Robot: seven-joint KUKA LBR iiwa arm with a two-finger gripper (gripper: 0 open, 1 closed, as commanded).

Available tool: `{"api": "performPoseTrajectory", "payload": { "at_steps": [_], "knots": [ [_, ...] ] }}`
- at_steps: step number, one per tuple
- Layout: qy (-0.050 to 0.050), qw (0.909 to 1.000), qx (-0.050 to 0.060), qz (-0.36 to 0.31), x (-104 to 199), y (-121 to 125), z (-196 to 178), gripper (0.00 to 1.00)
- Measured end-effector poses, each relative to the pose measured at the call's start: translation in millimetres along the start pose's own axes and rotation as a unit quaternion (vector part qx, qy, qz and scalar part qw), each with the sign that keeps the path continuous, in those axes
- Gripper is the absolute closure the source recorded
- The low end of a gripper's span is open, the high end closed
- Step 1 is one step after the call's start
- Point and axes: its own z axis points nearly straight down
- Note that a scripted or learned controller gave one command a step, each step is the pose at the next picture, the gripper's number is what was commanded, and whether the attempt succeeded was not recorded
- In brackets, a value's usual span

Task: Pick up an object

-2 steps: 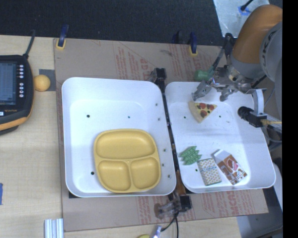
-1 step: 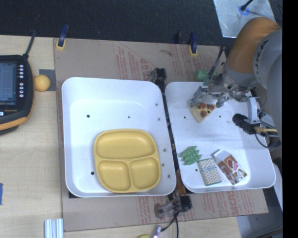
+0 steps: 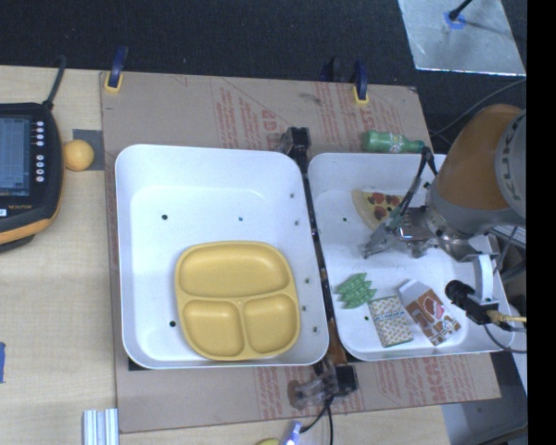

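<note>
My gripper (image 3: pixel 377 244) hangs low over the middle of the right white bin (image 3: pixel 334 248), pointing down and to the left. Nothing shows held in it. A pizza slice (image 3: pixel 374 206) lies just behind it, close to its tip. In front of it lie a green leafy piece (image 3: pixel 355 290), a patterned square cracker (image 3: pixel 390 320) and a small white and brown carton (image 3: pixel 429 311). The grey arm with its orange band (image 3: pixel 477 170) covers the bin's right side.
The left white bin (image 3: pixel 167 193) holds a yellow divided plate (image 3: pixel 238 298). A green bottle (image 3: pixel 390 142) lies on the cardboard behind the right bin. A tablet-like controller (image 3: pixel 14 170) and an orange ball (image 3: pixel 78 154) sit at the far left.
</note>
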Motion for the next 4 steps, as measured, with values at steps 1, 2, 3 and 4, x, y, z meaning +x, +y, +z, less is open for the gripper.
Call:
{"api": "performPoseTrajectory", "payload": {
  "at_steps": [1,2,3,4],
  "knots": [
    [0.000,1.0000,-0.002,0.001,1.6,66.4,-1.3,0.00],
    [0.000,1.0000,-0.002,0.000,11.6,96.4,-1.6,0.00],
    [0.001,1.0000,0.001,-0.001,11.1,96.4,-13.7,1.00],
    [0.000,1.0000,-0.001,0.001,-24.1,57.0,-16.5,1.00]
  ]
}}
